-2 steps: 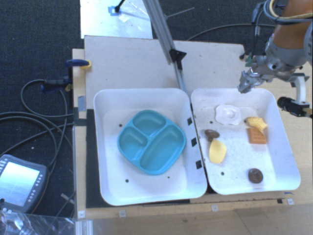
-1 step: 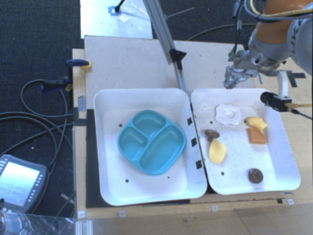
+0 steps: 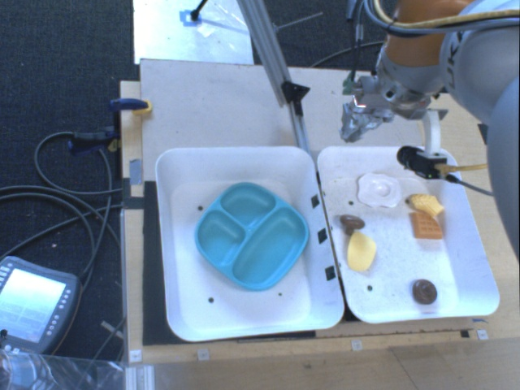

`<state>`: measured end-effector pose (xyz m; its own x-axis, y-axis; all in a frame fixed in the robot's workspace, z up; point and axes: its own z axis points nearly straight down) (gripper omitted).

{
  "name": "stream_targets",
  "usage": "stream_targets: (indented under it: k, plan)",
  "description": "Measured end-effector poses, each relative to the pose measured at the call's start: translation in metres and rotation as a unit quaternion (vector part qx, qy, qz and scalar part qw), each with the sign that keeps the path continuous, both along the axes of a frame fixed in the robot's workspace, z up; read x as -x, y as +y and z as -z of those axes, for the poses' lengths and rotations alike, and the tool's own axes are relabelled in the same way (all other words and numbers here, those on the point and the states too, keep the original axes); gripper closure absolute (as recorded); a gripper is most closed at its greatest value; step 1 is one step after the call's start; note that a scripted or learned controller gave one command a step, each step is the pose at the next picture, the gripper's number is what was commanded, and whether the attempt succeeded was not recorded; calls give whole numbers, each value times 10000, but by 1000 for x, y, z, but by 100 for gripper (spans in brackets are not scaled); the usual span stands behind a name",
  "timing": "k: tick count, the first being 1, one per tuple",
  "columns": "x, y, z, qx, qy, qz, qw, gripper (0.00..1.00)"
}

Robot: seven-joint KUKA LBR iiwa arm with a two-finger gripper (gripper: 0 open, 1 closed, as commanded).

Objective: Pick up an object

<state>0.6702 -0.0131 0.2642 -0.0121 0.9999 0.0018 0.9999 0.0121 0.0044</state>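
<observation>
My gripper (image 3: 355, 128) hangs above the far edge of the right bin (image 3: 479, 242), with nothing seen between its fingers. Below it in that bin lie a white fried-egg toy (image 3: 379, 190), a small brown piece (image 3: 352, 223), a yellow piece (image 3: 361, 252), a waffle-like orange square (image 3: 426, 225) with a yellow wedge (image 3: 427, 204) on top of it, and a round brown piece (image 3: 424, 291) near the front. The gripper is well above all of them and touches none.
The left bin (image 3: 183, 299) holds a blue divided plate (image 3: 252, 235). A slanted metal pole (image 3: 272, 47) crosses behind the bins. Cables and a teach pendant (image 3: 32, 299) lie left of the bench.
</observation>
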Motion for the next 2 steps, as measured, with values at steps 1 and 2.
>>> stream_targets:
  k: [1,2]
  plan:
    - [-9,47,19,3,13,10,10000,100]
    - [-22,94,28,1,6,13,10000,100]
